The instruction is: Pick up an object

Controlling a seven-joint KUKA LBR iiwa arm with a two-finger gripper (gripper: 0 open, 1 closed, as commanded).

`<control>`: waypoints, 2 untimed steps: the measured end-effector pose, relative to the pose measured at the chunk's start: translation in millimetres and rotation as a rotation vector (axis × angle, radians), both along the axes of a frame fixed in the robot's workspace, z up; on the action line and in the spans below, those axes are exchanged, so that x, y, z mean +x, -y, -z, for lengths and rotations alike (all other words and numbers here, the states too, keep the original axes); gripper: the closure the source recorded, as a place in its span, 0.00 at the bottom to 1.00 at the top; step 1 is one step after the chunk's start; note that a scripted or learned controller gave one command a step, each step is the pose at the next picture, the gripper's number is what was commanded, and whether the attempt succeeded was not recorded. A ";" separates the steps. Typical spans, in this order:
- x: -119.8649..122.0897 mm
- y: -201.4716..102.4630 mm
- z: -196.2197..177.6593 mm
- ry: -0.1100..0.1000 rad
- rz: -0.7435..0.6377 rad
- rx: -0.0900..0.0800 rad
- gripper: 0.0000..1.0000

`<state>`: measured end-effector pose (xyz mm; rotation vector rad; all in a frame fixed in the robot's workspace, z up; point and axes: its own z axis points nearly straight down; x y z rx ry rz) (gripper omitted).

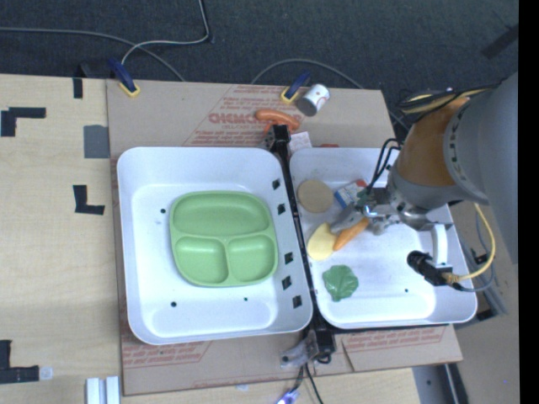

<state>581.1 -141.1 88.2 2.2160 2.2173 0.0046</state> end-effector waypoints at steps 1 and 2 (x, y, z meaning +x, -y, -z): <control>7.4 -16.5 1.2 0.000 -0.001 -0.001 0.00; 7.4 -16.7 -8.3 -0.001 -0.001 0.000 1.00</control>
